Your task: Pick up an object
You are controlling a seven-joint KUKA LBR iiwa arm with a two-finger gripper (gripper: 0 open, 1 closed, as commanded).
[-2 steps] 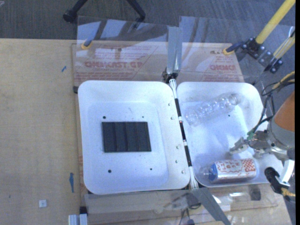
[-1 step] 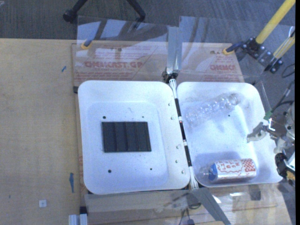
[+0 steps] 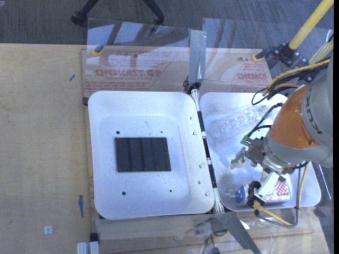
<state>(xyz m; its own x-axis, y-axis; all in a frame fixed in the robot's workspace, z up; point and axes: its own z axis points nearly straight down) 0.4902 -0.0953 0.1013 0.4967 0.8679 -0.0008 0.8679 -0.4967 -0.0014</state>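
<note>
Objects for picking lie in two white bins on the table: a dark ribbed pad (image 3: 143, 154) flat in the left bin (image 3: 106, 110), a red-and-white checked packet (image 3: 278, 190) in the right bin (image 3: 312, 194), beneath the tool (image 3: 254, 165), whose grip cannot be told.

The two bins, the left bin (image 3: 142, 110) and the right bin (image 3: 312, 192), are seen as smooth white plastic with a slight sheen. A matt dark ribbed pad (image 3: 143, 154) is laid in the left one. A clear, crinkled plastic bottle (image 3: 235, 123) is seen toward 11 o'clock in the right bin. The bench (image 3: 39, 142) is shown as pale, matt wood. The arm (image 3: 302, 126) is finished in glossy orange and grey.
</note>
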